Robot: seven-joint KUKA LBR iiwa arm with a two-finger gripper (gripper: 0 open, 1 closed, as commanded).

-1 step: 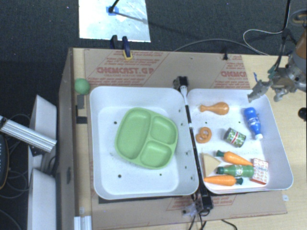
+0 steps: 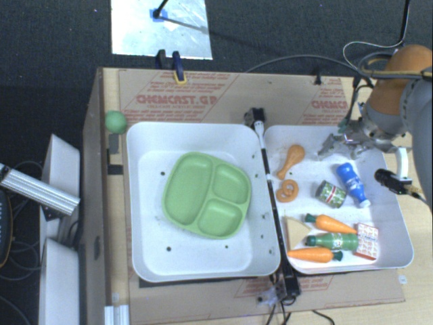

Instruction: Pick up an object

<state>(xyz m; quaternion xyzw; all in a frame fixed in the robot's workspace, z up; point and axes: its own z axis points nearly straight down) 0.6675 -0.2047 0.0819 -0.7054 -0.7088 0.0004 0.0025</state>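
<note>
Two white bins sit side by side on the bench. Left bin [image 2: 145,249] holds a green divided plate [image 2: 207,194], lying flat near its middle. Right bin [image 2: 392,246] holds the small stuff. The arm [image 2: 399,90] comes in at upper right, w/ the gripper [image 2: 350,143] over the bin's back part; fingers look spread apart, nothing between them. Blue bottle [image 2: 352,183] lies tilted just below the gripper, apart from it. Green can [image 2: 331,193] is just beside the bottle's left. Carrot [image 2: 330,223], green bottle [image 2: 331,240] and 2nd carrot [image 2: 314,254] are stacked toward the front. Pretzel [image 2: 287,191] lies near the divider, a wooden spoon-like piece [image 2: 291,159] above it.
</note>
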